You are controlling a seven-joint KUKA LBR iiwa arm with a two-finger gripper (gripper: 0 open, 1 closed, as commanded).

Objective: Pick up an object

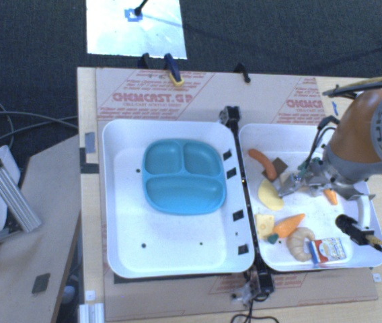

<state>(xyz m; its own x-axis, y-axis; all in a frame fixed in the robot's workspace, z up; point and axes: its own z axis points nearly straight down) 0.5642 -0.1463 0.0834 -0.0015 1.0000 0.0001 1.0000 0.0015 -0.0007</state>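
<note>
1. Hovering low in the right bin, the gripper sits just beside the yellow piece, at its upper-right edge. Can't tell if the pincer is wide or narrow, and nothing is visibly held.
2. Likely target, IMO, is the yellow piece: left part of the right bin, near the wall btwn the two bins.
3. Risk 1: crowding. A brown piece and an orange sausage lie close above the gripper, so a closing move could catch the wrong obj or pinch two at once.
4. Risk 2: the yellow piece looks rounded and smooth. An off-centre squeeze would prob. push it out sideways toward the wall, not lift it.
5. Risk 3: coming down on top of the piece, not around it, would just press it into the floor and the try fails.
6. Right bin, other contents:
   - a cheese wedge and a carrot below the yellow piece
   - a pale pretzel touching a little carton at the front
   - a small orange bit under the arm
7. Left bin: one blue plate w/ three compartments, nothing on it, well apart from the gripper.
</note>
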